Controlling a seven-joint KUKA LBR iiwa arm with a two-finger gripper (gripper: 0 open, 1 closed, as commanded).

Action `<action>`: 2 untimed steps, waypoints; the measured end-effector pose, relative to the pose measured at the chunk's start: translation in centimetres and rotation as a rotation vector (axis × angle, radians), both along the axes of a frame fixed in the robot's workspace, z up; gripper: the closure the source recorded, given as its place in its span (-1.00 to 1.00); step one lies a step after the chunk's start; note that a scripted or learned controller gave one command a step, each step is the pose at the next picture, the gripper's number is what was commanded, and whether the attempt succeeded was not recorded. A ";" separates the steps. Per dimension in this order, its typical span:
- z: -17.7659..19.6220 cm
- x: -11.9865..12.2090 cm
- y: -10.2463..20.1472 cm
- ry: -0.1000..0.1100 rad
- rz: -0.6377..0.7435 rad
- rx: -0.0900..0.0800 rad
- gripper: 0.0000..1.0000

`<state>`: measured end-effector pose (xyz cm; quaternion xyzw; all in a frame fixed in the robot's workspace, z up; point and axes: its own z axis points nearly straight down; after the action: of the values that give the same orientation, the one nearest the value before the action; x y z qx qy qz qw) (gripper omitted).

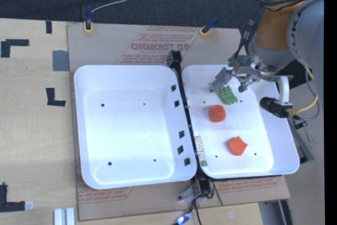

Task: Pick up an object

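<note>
the green object lies in the right bin, in its upper half, directly under the jaws of the gripper. the jaws stand spread apart, one finger to the left of the green object's top and the other to its right, and nothing sits between them; whether the fingers touch the object cannot be told. just below and a little left of the green object rests a red rounded object, close to it but apart. further down and to the right lies an orange block, well apart from the other two. the grey arm with its orange band comes in from the right, above the bin's upper right corner. the left bin sits beside the right one, joined along a dark divider. both bins rest on a cardboard sheet laid on the wooden counter.
</note>
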<state>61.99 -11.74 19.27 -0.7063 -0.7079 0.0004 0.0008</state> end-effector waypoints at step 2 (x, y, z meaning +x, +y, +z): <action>-9.8 -4.2 2.4 -0.001 -0.001 -0.001 1.00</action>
<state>57.79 -9.34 9.48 -0.7067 -0.7075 0.0005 0.0003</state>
